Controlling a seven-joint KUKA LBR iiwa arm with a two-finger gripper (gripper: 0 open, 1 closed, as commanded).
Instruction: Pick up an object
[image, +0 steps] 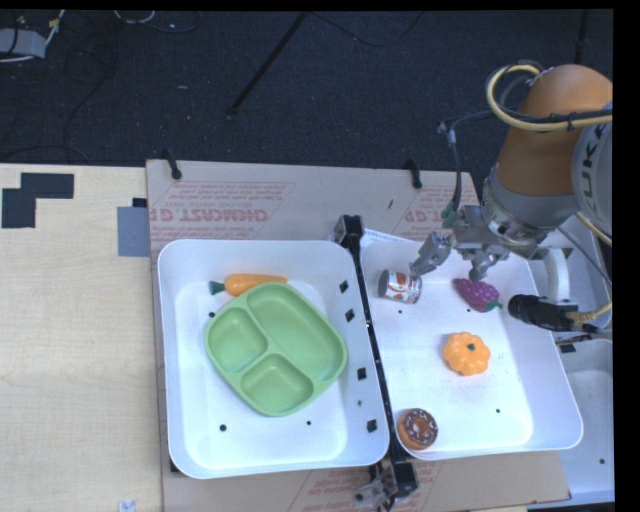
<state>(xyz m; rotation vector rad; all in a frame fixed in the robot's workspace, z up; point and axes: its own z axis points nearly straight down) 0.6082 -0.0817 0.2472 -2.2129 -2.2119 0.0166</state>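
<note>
two white bins sit side by side on the counter (80, 330). nearest in the right bin (520, 420) is a donut (417, 428), then a small orange pumpkin (466, 353). farther back lie purple grapes (478, 292) and a little can (402, 287). the left bin (190, 400) has a green plate (275, 347) and a carrot (252, 283). the gripper (459, 259) hangs over the far side with its fingers spread wide and nothing between them, so i think the picking is not done yet.
</note>
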